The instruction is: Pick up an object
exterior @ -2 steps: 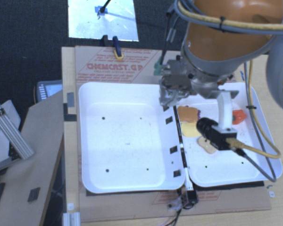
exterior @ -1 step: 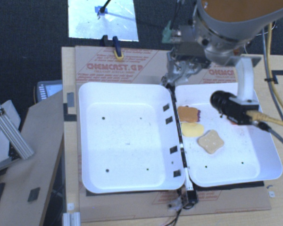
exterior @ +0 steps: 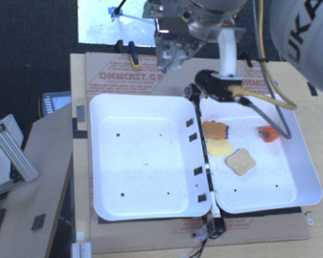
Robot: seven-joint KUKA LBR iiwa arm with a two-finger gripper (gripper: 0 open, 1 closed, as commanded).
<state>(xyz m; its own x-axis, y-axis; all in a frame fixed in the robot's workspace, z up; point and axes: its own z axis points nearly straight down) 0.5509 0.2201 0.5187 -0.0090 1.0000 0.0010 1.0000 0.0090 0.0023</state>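
In the right bin (exterior: 290,192) lie several small things: an orange-brown slab with a purple edge (exterior: 215,130), a pale yellow disc (exterior: 219,148) just below it, a tan toast-shaped piece (exterior: 240,162) lower right, and a red-orange piece (exterior: 268,134) near the bin's right side. My gripper (exterior: 168,58) hangs high above the far edge of the bench, behind the left bin (exterior: 145,160), well away from all of them. Nothing shows between its fingers.
A black hinge strip with clips (exterior: 199,149) runs between the two bins. A yellow cable (exterior: 264,98) and a grey one loop over the right bin's far part. A blue-yellow clamp (exterior: 133,55) sits at the bench's back edge.
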